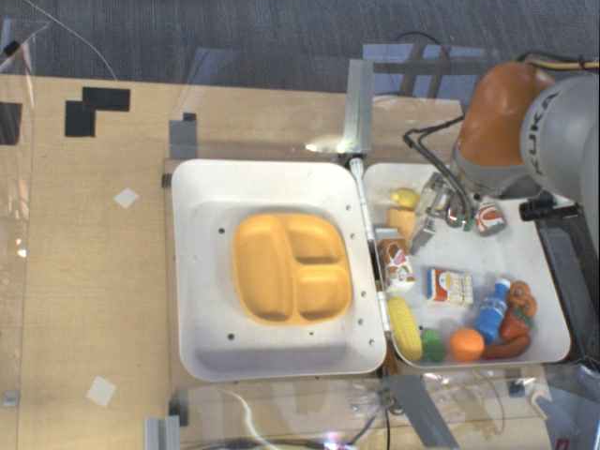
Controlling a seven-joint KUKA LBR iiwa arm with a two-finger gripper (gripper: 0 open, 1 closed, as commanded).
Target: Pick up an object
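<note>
gripper [433,216] over right bin [553,279], cheese wedge [401,221] just beside

The arm [544,129] is cut off by the right edge of the frame, so its base goes unseen. Its wrist covers the upper right corner of the right bin [553,340]. The gripper [433,216] is small and cluttered with cable. A small red and white item [489,217] sits partly tucked under the wrist; possibly a can. Print on the carton [451,286] is too small to read. At lower right, the reddish items [516,319] overlap and blur together.
</note>
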